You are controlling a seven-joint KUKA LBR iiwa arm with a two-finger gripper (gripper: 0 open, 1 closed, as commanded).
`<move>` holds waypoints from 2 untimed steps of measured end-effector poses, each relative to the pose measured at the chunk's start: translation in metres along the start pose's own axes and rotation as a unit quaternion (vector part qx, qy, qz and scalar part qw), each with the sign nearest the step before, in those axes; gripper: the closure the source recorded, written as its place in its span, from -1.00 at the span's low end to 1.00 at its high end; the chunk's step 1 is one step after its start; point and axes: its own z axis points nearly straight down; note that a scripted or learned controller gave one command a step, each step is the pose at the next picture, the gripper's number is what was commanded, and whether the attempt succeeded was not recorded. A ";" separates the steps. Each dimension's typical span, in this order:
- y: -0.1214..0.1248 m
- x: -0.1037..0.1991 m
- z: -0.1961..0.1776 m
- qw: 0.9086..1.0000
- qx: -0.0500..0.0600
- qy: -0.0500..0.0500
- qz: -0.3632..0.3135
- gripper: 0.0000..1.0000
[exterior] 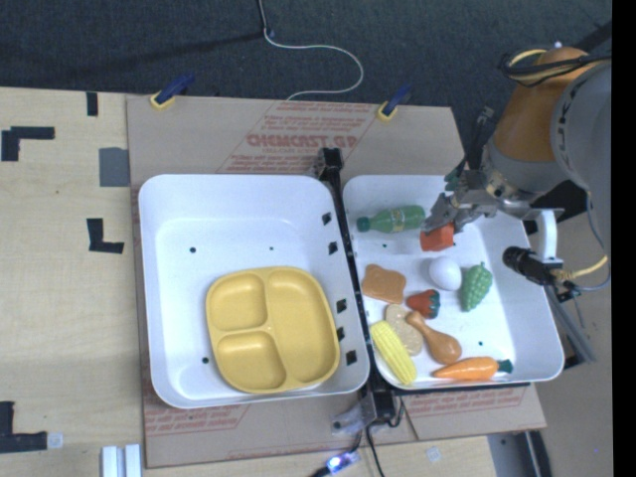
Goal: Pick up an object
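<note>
My gripper point(441, 223) hangs over the back of the right bin point(532, 338). Its fingers are shut on a small red-orange toy piece point(437, 237), which sits at the fingertips just above the bin floor. A green bottle point(393, 220) lies on its side directly to the left of it. A white egg point(444, 272) lies just in front of the held piece, with a green bunch of grapes point(477, 286) to the egg's right.
The right bin also holds an orange toast slice point(384, 284), a red pepper point(424, 302), a drumstick point(435, 340), a corn cob point(394, 353) and a carrot point(467, 370). A yellow divided plate point(270, 328) lies in the left bin point(179, 217).
</note>
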 end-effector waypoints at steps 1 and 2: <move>-0.001 0.009 -0.059 1.000 0.001 0.000 0.000 1.00; -0.001 0.010 -0.064 1.000 0.003 0.001 0.000 1.00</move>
